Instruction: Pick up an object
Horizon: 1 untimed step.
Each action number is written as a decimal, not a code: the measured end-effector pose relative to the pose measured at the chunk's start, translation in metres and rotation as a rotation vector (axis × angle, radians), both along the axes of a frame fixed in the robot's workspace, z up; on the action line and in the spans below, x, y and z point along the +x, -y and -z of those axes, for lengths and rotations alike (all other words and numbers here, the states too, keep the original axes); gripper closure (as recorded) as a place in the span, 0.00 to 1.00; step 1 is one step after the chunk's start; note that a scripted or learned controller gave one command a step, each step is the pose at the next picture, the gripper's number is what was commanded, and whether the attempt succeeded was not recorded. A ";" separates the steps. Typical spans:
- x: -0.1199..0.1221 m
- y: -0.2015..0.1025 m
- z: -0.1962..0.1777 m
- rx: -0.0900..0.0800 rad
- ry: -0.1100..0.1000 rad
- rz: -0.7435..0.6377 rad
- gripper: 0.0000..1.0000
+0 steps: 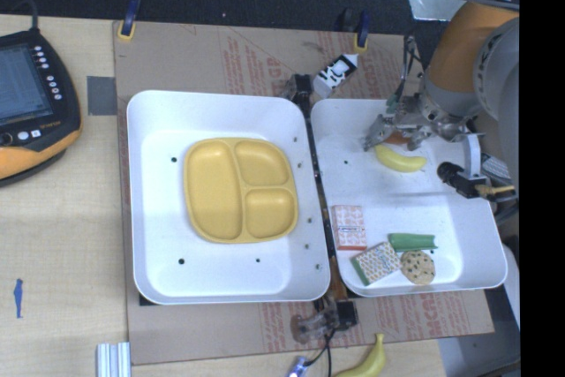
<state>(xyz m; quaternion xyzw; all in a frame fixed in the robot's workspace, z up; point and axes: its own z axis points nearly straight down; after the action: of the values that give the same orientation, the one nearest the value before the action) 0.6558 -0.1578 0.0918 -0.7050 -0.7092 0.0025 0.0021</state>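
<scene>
Banana lies in the right bin, directly under the gripper.

The yellow banana rests on the bin floor near the far end, its curve running left to right. The gripper sits just above it at the end of the grey arm with its orange band; whether the gripper is released or clenched cannot be told, and nothing shows the banana being grasped. Toward the near end of the same bin lie a red-and-white packet, a checkered packet, a green piece and a cookie. The left bin holds a yellow divided plate. A second banana lies on the surface in front of the bins, and a tablet controller sits at the far left.
</scene>
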 end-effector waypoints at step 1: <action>0.000 0.001 -0.011 0.000 -0.002 -0.002 1.00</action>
<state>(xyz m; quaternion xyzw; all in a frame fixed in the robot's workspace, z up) 0.6558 -0.1588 0.1023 -0.7044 -0.7098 0.0034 0.0028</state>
